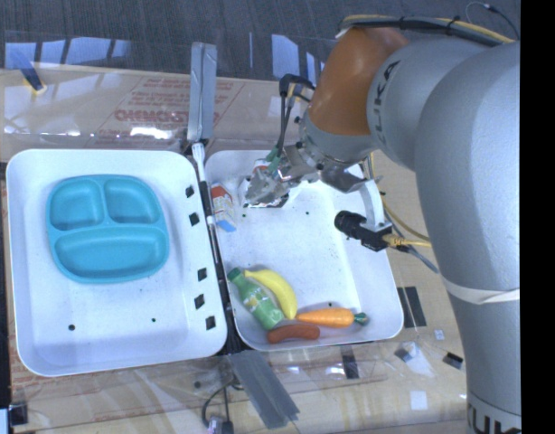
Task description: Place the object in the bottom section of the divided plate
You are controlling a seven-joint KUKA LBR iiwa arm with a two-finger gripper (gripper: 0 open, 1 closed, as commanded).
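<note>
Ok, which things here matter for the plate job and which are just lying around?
Job: blue divided plate in the left bin; end effector over the right bin.
Possible picks, or clutter: banana, green bottle, carrot, sausage, small bottle.

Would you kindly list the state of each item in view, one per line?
divided plate: flat in the left bin, nothing in its sections.
banana: lying in the right bin, against the green bottle.
green bottle: on its side.
carrot: lying flat.
sausage: lying by the near wall.
small bottle: lying at the left wall.
gripper: low over the right bin's far end; grasp unclear.
</note>
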